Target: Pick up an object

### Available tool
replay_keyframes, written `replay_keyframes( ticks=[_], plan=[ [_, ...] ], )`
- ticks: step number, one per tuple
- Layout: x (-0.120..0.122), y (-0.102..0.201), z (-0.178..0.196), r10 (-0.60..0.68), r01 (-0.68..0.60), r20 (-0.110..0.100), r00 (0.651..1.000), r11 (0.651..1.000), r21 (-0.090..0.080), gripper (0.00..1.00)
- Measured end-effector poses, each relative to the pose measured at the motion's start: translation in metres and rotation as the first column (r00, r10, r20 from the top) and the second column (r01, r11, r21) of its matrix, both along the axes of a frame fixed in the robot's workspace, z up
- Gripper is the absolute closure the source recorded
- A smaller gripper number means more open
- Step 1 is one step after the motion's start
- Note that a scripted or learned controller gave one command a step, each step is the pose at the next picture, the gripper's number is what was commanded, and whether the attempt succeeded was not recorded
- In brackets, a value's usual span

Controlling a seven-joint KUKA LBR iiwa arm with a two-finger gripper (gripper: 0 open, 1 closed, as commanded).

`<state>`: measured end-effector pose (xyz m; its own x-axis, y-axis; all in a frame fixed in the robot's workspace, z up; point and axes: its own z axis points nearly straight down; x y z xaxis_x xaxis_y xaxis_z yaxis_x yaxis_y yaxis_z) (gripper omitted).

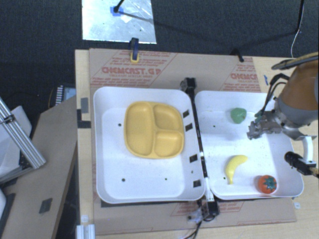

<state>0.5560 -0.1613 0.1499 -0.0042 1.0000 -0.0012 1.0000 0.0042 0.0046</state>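
The gripper (pixel 255 129), its grasp impossible to tell, hovered in the right bin (pixel 215 148) just beside the green object (pixel 239 115), apparently approaching; next it needed lowering onto it.

Right bin (pixel 214 133): open floor centre-left. Obstacles: green object (pixel 239 115) top, banana (pixel 234 167) lower centre, tomato (pixel 266 183) lower right, gripper (pixel 255 130) right of centre.

Right bin (pixel 219 190): small green object (pixel 239 115) at upper centre; yellow banana (pixel 234 167), curved, lying flat at lower centre; orange-red tomato with green top (pixel 266 183) in the lower right corner, apart from the banana.
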Motion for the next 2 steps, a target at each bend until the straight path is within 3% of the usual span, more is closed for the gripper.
replay_keyframes(
  ticks=[2],
  plan=[
    [-0.007, -0.006, 0.121, 0.001, -0.001, 0.001, 1.0, 1.0, -0.001, 1.0]
  ],
)
